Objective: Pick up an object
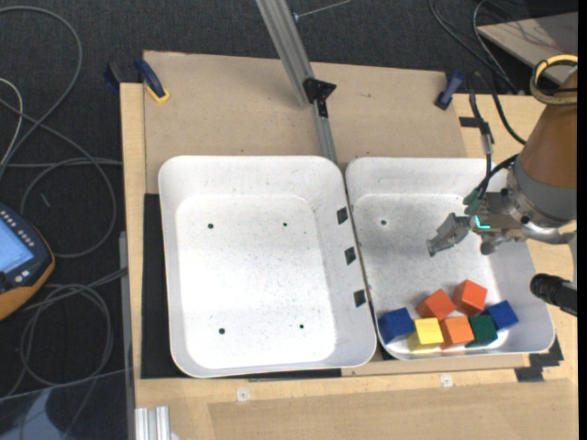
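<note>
A wooden bench (238, 99) is seen from above at a slant, bearing two shallow white plastic bins side by side; the left white bin (252, 259) has a speckled floor with four small dark dots, and the right white bin (404, 246) touches it along a shared edge marked by three small black clips.

A grey robot arm with an orange band above the wrist (555, 159) reaches in from the right; its grey two-finger gripper (447, 236) hangs over the middle of the right bin, tilted down toward the left; whether its claw is apart or together cannot be told, and nothing is seen between its tips.

The small coloured blocks lie clustered in the near right corner of the right bin, apart from the gripper: a blue cube (395, 324), a yellow cube (428, 332), an orange cube (457, 330), a dark green cube (482, 327), a second blue cube (503, 314), and two red-orange cubes (438, 302) (472, 294) just behind them.

A slanted grey metal rail (289, 39) crosses the bench from above; black cables (55, 145) trail on the dark floor at left.
</note>
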